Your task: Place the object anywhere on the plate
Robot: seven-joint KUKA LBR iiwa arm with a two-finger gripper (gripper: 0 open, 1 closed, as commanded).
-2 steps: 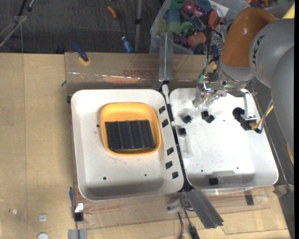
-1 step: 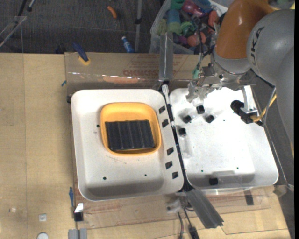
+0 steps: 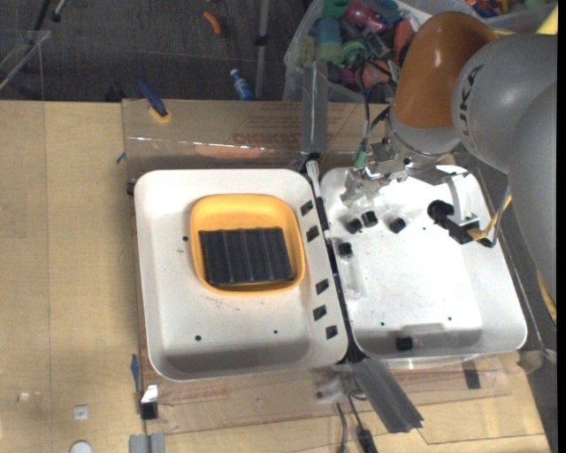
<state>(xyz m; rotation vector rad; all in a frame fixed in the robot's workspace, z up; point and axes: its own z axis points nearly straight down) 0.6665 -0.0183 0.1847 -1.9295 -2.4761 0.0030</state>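
An orange-yellow plate (image 3: 246, 207) with rounded corners sits in the left bin (image 3: 168, 292), toward its back. A black ribbed rectangular object (image 3: 246, 255) lies flat on the plate and covers most of its middle. My gripper (image 3: 373, 218) hangs over the back left corner of the right bin (image 3: 442, 301), just right of the divider and apart from the plate and the object. Nothing is visibly held under it. The grey arm with its orange band (image 3: 438, 62) comes in from the upper right.
A ridge with black clips (image 3: 317, 265) divides the two bins. A black fitting (image 3: 453, 221) on the arm hangs over the back of the right bin. A small dark piece (image 3: 403, 342) sits near its front wall. Colourful clutter (image 3: 354, 26) lies behind the bench.
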